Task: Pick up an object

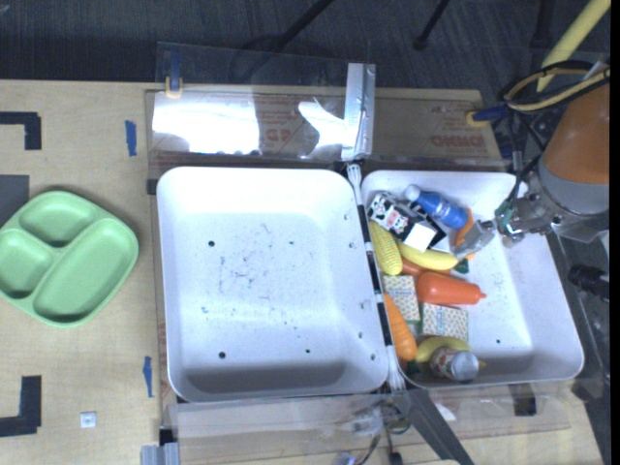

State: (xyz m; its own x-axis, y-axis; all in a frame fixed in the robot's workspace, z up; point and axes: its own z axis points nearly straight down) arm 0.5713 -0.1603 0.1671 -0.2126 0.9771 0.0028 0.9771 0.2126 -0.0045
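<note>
The right bin (pixel 513 308) holds a pile of items along its left side. At the back lie a blue bottle (pixel 441 207) and a black-and-white box (pixel 392 217). In front of them are a corn cob (pixel 386 248), a banana (pixel 432 258), a fat orange carrot (pixel 449 290) and a thin carrot (pixel 400 327). A small bottle with a silver cap (pixel 453 362) lies at the front. My gripper (pixel 487 232) hangs over the back right of this bin, just right of the blue bottle and the banana's tip. I see nothing held in it.
The left bin (pixel 262 279) stands beside the right one, and they share a rim in the middle. A green divided plate (pixel 63 257) rests on the bench at far left. A clear plastic panel (pixel 262 114) stands behind the left bin. Cables hang at the upper right.
</note>
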